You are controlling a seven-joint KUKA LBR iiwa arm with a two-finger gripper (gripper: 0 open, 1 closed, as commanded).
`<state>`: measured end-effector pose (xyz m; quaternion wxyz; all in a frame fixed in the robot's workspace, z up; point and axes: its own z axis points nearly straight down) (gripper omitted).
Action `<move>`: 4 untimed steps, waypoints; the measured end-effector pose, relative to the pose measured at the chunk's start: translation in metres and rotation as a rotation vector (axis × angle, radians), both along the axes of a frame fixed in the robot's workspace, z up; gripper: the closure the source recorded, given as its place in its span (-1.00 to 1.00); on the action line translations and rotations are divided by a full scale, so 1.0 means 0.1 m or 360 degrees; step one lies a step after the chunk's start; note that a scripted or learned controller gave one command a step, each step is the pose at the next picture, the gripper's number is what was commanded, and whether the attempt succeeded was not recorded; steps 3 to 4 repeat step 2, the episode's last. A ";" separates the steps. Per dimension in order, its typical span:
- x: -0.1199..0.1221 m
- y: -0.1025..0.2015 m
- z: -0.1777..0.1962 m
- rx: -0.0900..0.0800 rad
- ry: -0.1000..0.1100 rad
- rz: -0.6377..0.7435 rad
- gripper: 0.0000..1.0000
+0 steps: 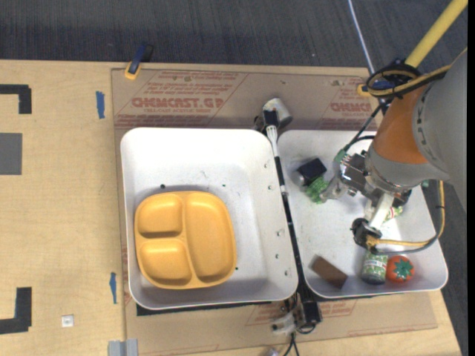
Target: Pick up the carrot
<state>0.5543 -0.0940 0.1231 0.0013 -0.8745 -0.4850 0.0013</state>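
Camera view puts the pincer (340, 187) (open or closed, I cannot tell) well apart from the likely carrot (401, 269), which lies toward the camera beside a jar (375, 267) — so centre above it before descending.

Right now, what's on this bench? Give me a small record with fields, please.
left bin: yellow divided plate
right bin: black thing with a green thing beside it; brown block; green-and-white jar; red round thing with a green top
arm: reaches over the right bin from the right
gripper: above the right bin, near the green thing
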 end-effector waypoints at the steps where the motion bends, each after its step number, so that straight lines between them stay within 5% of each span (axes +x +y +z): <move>1: 0.01 0.01 0.10 0.0000 -0.0001 0.0002 1.00; 2: -0.61 0.26 0.61 0.0001 0.0000 -0.0145 1.00; 4: -0.61 0.26 0.61 0.0001 0.0000 -0.0145 1.00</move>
